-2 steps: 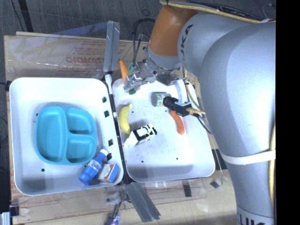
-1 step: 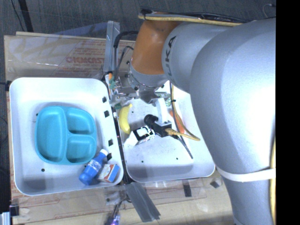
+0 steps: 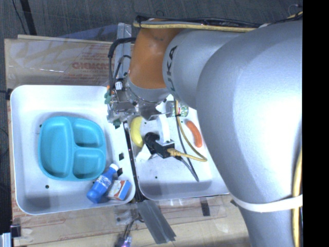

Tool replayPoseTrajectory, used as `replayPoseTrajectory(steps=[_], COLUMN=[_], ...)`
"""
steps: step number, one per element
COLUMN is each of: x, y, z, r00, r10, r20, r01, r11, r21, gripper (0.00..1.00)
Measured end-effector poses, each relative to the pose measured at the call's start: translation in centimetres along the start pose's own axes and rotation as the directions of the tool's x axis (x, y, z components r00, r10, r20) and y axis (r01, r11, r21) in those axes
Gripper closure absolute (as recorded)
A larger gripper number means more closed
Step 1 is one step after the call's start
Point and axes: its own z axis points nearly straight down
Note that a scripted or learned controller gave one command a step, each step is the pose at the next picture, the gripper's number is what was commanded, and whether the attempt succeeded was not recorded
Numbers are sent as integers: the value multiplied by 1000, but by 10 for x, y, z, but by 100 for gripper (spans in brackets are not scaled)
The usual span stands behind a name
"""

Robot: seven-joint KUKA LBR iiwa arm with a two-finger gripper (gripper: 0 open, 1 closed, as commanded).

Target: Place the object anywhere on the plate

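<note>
A light blue plate (image 3: 72, 147) with three compartments lies in the left bin (image 3: 25, 189). A yellow banana (image 3: 136, 132) lies in the right bin (image 3: 175, 187) near its left wall. An orange, sausage-shaped thing (image 3: 194, 133) lies further right, partly under the arm. My gripper (image 3: 120, 115) hangs over the wall between the two bins, just up and left of the banana. It is apart from the plate's right edge. The wrist hides much of the gripper.
A blue bottle (image 3: 103, 184) and a small red and white box (image 3: 121, 190) lie at the front right corner of the left bin. The big grey arm covers most of the right bin's right side.
</note>
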Motion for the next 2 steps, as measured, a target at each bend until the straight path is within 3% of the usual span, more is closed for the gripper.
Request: replayPoseTrajectory(steps=[1,2], x=[69,105], y=[-51,-96], z=[9,82], r00=[999,986], r10=[-44,168], r20=[1,-1], r01=[44,-168], r11=[999,986], r21=[-1,0], gripper=[100,100])
